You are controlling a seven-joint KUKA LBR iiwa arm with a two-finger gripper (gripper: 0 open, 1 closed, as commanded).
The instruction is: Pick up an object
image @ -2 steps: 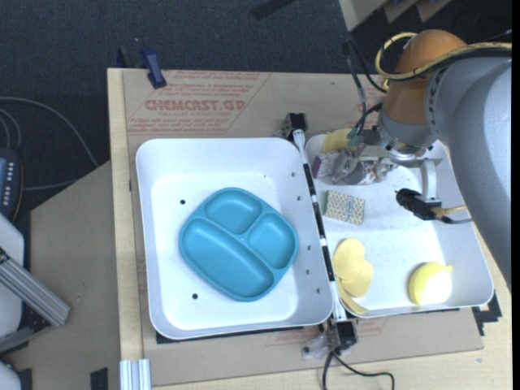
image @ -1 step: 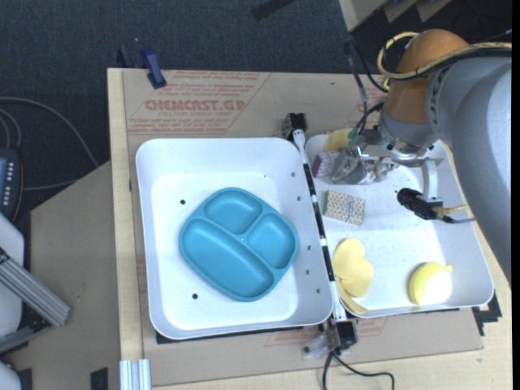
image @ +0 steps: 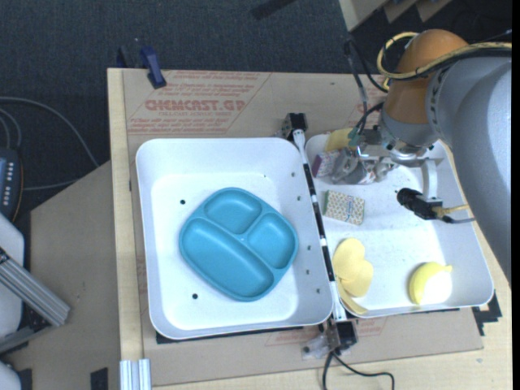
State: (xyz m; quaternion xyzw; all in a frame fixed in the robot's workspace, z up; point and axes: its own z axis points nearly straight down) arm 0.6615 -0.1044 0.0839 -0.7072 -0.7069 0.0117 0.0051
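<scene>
The pale wooden bench (image: 203,96) with red print lies under everything, and my grey arm (image: 479,104) with its orange band comes in over it from the right. Two shallow white bins sit side by side on it: the left bin (image: 162,161) and the right bin (image: 463,258). A blue plastic plate with three compartments (image: 237,242) lies flat in the middle of the left bin. In the right bin, a pale yellow rounded piece (image: 353,266) rests near the front against the left wall, and a lemon-like yellow lump (image: 429,283) lies apart from it, toward the front right. A small flat patterned packet (image: 344,207) lies behind the pale piece. My gripper (image: 357,167) is down in the far left corner of the right bin, just behind that packet, beside a small purple thing (image: 321,165) and a small yellow thing (image: 339,142). I cannot tell whether it is spread or closed on anything.
</scene>
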